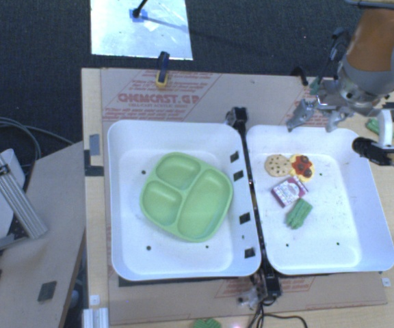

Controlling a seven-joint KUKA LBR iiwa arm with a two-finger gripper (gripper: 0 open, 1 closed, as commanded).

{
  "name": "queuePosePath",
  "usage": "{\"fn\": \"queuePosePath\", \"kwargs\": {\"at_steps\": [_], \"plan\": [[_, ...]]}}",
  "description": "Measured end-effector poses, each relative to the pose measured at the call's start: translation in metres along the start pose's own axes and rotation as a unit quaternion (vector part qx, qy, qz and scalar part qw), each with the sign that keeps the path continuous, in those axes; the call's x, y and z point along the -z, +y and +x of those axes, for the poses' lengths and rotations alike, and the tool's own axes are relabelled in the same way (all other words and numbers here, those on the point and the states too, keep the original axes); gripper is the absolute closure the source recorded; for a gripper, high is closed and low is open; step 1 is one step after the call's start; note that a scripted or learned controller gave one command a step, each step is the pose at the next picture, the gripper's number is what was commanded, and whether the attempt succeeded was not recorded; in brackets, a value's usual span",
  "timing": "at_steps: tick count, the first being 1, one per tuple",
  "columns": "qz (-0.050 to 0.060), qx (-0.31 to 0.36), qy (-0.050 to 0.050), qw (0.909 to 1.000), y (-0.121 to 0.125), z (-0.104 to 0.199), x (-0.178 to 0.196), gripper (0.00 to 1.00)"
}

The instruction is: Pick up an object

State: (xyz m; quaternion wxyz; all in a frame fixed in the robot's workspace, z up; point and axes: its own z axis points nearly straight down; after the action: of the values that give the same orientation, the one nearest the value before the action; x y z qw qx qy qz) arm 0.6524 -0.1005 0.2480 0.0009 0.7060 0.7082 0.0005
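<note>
Bench; gripper [317,117] apparently open above right bin [368,203] rim.

— That divided plate [187,197]? Pale green, in a white bin [125,149].
— And the others?
— Tan speckled cookie [276,165], red-and-yellow pizza piece [301,167], pink-red packet [289,193], dark green ridged piece [298,214].

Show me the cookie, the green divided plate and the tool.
cookie [276,165], camera view, middle of its top face
green divided plate [187,196], camera view, ridge between compartments
tool [316,118], camera view, midway between its fingertips
</note>
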Motion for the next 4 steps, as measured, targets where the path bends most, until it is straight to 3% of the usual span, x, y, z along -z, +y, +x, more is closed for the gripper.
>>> {"fn": "queuePosePath", "kwargs": {"at_steps": [1,2,3,4], "plan": [[0.005,-0.003,0.001,1.0,-0.07,-0.021,-0.055,0.0],[0.006,-0.003,0.001,1.0,-0.137,-0.032,-0.137,0.0],[0.001,-0.002,0.0,1.0,-0.131,-0.057,-0.164,0.0],[-0.001,-0.002,0.0,1.0,-0.13,-0.056,-0.153,1.0]]}}
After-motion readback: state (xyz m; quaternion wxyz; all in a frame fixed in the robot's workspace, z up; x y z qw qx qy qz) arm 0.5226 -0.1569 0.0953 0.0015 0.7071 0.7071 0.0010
